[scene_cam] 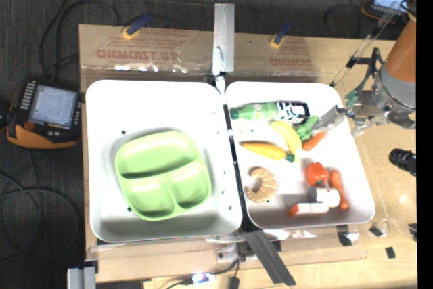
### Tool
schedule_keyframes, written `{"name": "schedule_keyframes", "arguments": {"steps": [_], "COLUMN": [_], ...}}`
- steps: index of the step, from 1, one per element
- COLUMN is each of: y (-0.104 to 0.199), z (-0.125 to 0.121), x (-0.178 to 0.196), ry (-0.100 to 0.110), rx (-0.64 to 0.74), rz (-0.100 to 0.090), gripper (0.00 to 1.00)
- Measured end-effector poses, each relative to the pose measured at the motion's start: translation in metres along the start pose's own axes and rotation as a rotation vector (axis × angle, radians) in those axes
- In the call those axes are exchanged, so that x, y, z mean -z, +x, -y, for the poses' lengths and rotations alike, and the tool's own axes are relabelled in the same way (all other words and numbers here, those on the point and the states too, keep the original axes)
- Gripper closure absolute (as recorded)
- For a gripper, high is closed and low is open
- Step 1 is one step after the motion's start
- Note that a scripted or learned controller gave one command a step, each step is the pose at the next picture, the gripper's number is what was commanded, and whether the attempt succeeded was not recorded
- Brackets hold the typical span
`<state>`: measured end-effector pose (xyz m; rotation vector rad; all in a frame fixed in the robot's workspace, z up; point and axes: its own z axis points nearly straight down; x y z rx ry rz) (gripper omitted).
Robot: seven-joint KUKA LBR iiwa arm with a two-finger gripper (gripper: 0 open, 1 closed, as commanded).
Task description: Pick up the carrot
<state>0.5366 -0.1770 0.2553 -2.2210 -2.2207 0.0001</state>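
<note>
Crowding worries me: my end effector, grip unreadable, nears carrot touching banana; I might snag both.

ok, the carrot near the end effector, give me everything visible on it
The carrot is a small orange toy-like piece with green leafy tops at its upper left end, plastic by the look. It lies tilted in the right bin, near the upper right wall, just right of the banana. The end effector sits right over its upper end; contact or grip cannot be made out.
</note>
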Motion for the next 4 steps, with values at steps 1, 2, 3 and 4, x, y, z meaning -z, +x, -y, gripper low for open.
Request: {"name": "schedule_keyframes", "arguments": {"steps": [1,2,3,4], "y": [0.047,0.073,0.075,0.124], "z": [-0.056,-0.025,-0.026,-0.096], "x": [-0.102,-0.166,-0.156,-0.071], "ry": [-0.001,-0.011,-0.016,-0.002], "rx": [0.189,0.251,0.248,0.197], "rz": [0.0,0.006,0.003,0.003], "gripper": [0.0,0.0,1.0,1.0]}}
